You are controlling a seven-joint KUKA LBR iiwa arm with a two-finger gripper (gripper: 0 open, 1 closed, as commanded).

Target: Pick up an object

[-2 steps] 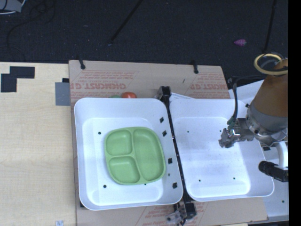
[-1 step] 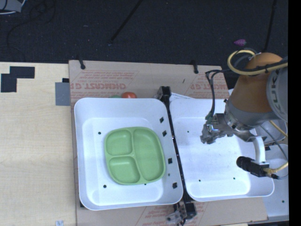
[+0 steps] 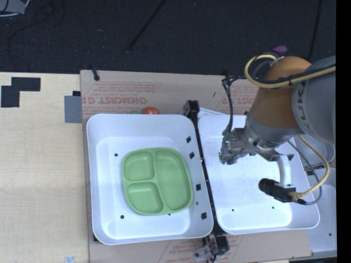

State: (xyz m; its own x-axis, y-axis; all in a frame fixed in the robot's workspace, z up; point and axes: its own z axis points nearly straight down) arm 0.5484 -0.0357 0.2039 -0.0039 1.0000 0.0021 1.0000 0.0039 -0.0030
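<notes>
Hovering in the right bin, plate sitting over in the left one

Hanging the gripper (image 3: 232,150) low over the right bin's (image 3: 258,223) floor, near the divider and well apart from the green plate (image 3: 157,179) lying flat mid left bin (image 3: 104,147) (open or shut, can't tell from up here). Probably needing to be crossing the divider and coming down on the plate's rim or an inner ridge, since lying that flat is offering nothing else to pinch. Going slow too, to avoid just shoving it around.
</notes>
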